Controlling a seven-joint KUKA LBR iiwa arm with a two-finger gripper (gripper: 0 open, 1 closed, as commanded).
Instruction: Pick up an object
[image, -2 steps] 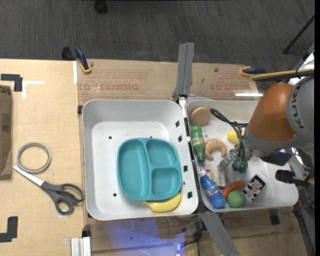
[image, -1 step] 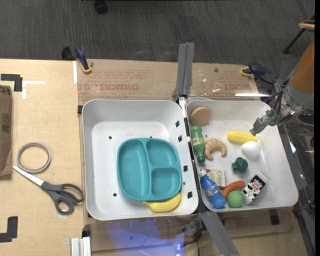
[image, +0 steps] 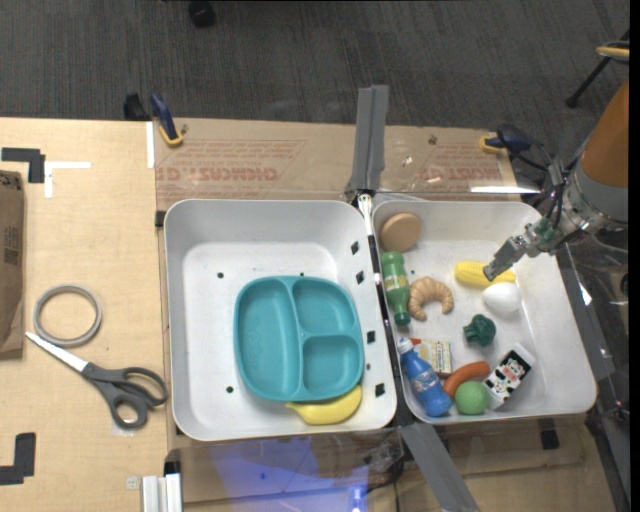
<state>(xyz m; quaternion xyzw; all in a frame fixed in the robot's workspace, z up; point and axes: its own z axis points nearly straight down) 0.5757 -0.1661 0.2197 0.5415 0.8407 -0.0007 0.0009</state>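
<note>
My gripper (image: 497, 270) reaches from the right into the right bin (image: 560, 345), its dark tip down beside a yellow toy (image: 470, 272) and just above a white egg (image: 501, 298). Nothing shows held in it. Around it lie a croissant (image: 432, 294), a green bottle (image: 396, 284), a round tan bun (image: 400, 230), a green broccoli piece (image: 479, 329), a blue bottle (image: 424, 379), a red sausage (image: 466, 375), a green ball (image: 471, 398), a small snack packet (image: 435, 354) and a black-and-white carton (image: 510, 376).
The left bin (image: 200, 260) holds a teal divided plate (image: 298, 337) with a banana (image: 328, 408) under its near edge. Scissors (image: 105, 378) and a tape roll (image: 67, 313) lie on the wooden bench at left. A grey divider bar (image: 368, 140) stands behind the bins.
</note>
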